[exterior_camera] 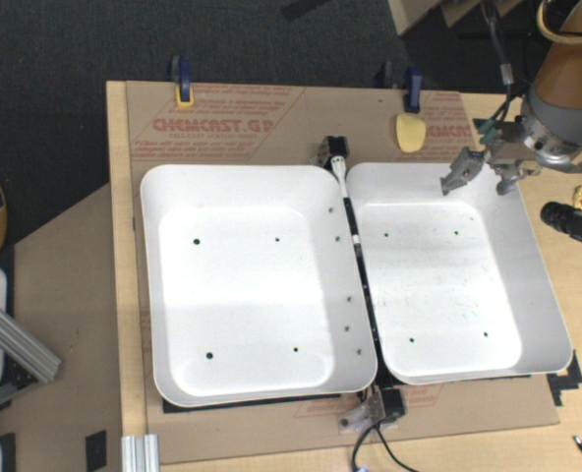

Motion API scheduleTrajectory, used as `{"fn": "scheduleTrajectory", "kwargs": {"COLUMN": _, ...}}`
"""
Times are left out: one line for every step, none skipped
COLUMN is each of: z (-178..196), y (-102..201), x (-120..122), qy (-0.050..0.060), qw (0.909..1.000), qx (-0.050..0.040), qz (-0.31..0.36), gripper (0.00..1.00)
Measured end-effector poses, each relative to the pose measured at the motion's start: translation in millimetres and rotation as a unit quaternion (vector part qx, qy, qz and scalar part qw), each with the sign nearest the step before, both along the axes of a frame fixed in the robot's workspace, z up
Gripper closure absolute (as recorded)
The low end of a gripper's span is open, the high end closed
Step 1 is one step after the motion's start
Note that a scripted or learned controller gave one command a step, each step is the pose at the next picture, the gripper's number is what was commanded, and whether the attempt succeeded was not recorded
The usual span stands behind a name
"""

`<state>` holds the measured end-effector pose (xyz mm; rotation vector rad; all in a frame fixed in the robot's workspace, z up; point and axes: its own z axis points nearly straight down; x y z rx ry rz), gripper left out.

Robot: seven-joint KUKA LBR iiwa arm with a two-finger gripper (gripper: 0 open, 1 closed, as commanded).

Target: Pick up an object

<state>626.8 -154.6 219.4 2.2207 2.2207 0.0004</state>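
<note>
**Yellow object outside the bins, pincer spread over the right bin's far edge**

Yellow and rounded, a small object (pixel 410 132) lies on the brown cardboard sheet (pixel 271 116) beyond the bins, just past the far left corner of the right bin (pixel 527 264). It sits directly below a blue clamp (pixel 413 88) that grips the sheet's far edge, and it is apart from the bin rim.

The pincer (pixel 483 175) hangs to the right of the object, over the right bin's far rim. Its two grey fingers are spread apart, one reaching left toward the bin's far left part and the other pointing down on the right, with nothing between them. Above the pincer, the grey wrist leads up to the arm's orange band (pixel 571 72) at the top right corner.

Both bins are white and shallow, showing a few small dark dots on their floors. The left bin (pixel 163 264) and the right bin touch along their shared middle edge, where a dark strip (pixel 355 254) runs from a black fitting at the far end to another at the near end.

A second blue clamp (pixel 181 77) with a yellow tip holds the sheet's far edge on the left. Red printed lettering runs across the cardboard. The surface (pixel 571 264) shows as pale wood to the right of the bins, and dark carpet (pixel 124 18) surrounds it.
</note>
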Motion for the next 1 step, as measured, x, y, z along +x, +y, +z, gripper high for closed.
{"fn": "scheduleTrajectory", "kwargs": {"z": 197.5, "y": 98.8, "x": -44.5, "qy": -0.009, "qw": 0.9999, "qx": 0.0009, "qz": 0.005, "gripper": 0.00}}
